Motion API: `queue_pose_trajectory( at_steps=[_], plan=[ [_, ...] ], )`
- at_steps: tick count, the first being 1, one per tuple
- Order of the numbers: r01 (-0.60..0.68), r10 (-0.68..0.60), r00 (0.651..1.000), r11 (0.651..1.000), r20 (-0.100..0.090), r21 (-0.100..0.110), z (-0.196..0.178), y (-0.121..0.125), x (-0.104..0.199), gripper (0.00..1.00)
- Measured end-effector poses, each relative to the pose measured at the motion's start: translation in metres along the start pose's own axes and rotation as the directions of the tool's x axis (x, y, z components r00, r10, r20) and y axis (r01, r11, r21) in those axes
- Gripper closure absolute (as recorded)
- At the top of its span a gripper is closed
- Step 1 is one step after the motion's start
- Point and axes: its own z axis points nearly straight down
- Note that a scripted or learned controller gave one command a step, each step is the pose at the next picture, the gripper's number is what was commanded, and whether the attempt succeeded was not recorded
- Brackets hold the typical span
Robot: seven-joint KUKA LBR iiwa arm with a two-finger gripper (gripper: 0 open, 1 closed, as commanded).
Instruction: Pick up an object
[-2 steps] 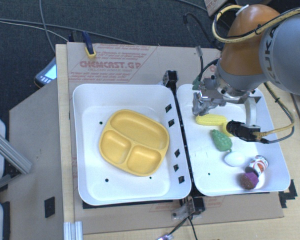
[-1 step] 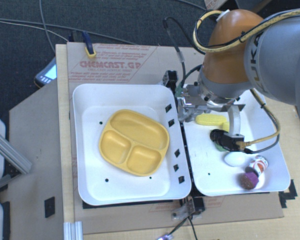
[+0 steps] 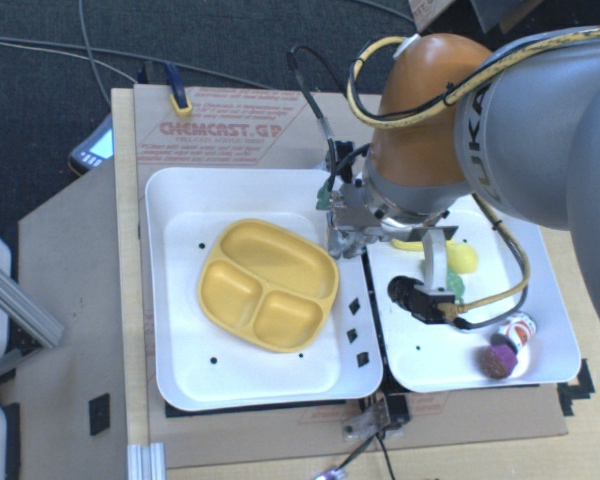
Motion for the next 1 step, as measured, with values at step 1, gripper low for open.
queue_pose_trajectory(
  at_steps=[1],
  plan=[
    [-0.005,0.005,1.000,1.000,0.002,-0.001,0.0001,0.0009,-0.0032,0.00]
  ],
)
